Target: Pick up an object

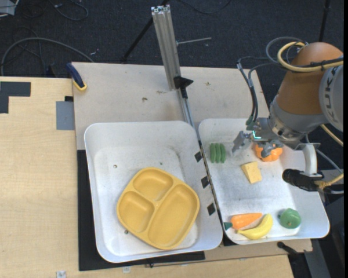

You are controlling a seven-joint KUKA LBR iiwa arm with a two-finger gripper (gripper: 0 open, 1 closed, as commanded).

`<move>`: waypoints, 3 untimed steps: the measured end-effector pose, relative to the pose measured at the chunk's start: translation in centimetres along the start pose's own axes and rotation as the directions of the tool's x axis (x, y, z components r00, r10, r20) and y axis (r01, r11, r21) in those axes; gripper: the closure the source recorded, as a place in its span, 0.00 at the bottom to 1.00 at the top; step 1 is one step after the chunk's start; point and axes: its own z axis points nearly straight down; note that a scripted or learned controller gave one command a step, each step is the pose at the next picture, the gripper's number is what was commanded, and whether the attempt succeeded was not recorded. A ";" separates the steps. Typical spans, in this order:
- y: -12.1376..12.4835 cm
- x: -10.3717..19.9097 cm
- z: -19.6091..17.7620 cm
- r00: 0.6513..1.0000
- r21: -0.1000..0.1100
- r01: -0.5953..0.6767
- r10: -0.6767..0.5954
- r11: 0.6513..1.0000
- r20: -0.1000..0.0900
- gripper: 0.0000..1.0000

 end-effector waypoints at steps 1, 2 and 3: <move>0.0 0.0 -0.1 1.000 -0.002 0.000 0.000 1.000 0.000 0.00; -0.8 -0.6 5.7 1.000 0.004 -0.001 0.001 1.000 0.000 0.00; -0.2 -1.1 11.3 1.000 -0.006 -0.003 0.003 1.000 0.002 0.00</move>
